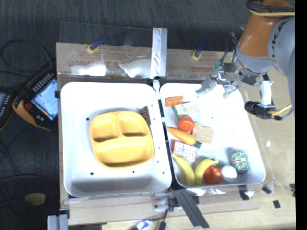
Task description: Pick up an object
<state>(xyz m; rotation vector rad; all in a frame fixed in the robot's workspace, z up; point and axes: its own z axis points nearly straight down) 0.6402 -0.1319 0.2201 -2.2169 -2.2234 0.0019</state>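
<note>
My gripper (217,88) hangs over the back of the right bin (249,128), open, with nothing between its fingers. Below and left of it lie an orange block (173,100), a green-and-white box (185,110), a tomato (186,123), a carrot (181,136) and a cracker (203,133). Nearer the front are a red-and-white packet (184,150), two bananas (184,169), a red apple (212,175), a white egg (229,172) and a green can (239,160).
The left bin (76,109) holds a yellow divided tray (122,138) with a small brown piece (145,114) at its back right corner. A metal divider post (159,51) stands behind the bins. A handheld controller (41,102) lies off the bench at left.
</note>
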